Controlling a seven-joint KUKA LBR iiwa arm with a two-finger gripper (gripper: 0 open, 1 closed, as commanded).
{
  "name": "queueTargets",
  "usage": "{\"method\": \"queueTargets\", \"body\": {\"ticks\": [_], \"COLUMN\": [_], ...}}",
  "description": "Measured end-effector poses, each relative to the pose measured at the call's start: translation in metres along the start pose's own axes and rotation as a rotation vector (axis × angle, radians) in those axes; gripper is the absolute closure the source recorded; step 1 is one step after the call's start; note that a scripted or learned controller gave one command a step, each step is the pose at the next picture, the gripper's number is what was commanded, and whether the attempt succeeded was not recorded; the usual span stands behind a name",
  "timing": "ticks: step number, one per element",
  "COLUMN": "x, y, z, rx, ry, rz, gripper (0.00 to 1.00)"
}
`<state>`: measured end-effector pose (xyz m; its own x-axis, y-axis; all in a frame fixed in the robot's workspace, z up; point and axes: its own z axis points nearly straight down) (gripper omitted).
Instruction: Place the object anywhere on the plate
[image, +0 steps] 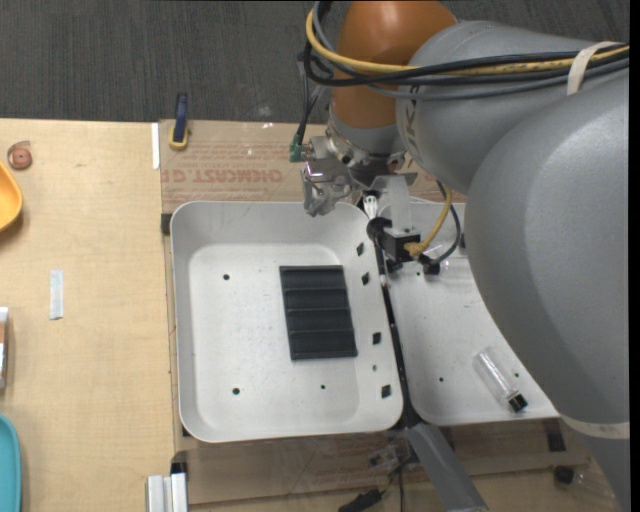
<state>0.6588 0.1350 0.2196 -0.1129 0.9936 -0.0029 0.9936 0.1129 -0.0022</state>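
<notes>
A wooden bench is seen from above, bearing two shallow white bins side by side. A black ribbed plate is laid flat in the middle of the left bin. A clear tube with a black cap is left lying in the right bin, well apart from the plate. The gripper is held over the left bin's far rim; its finger state cannot be told.

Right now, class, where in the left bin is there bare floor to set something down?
Left bin: bare floor left of the black plate, and strips before and behind it. Crowded at the far right corner, where the gripper hangs.
</notes>
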Motion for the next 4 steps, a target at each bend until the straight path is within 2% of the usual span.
{"method": "queueTargets", "body": {"ticks": [1,2,3,4], "x": [0.053,0.076,0.083,0.093], "y": [0.006,-0.007,-0.063,-0.141], "z": [0.003,0.029,0.045,-0.015], "rx": [-0.002,-0.001,-0.001,0.001], "ry": [0.000,0.000,0.001,0.001], "rz": [-0.305,-0.429,-0.461,-0.453], "gripper": [1.00,1.00,1.00,1.00]}}
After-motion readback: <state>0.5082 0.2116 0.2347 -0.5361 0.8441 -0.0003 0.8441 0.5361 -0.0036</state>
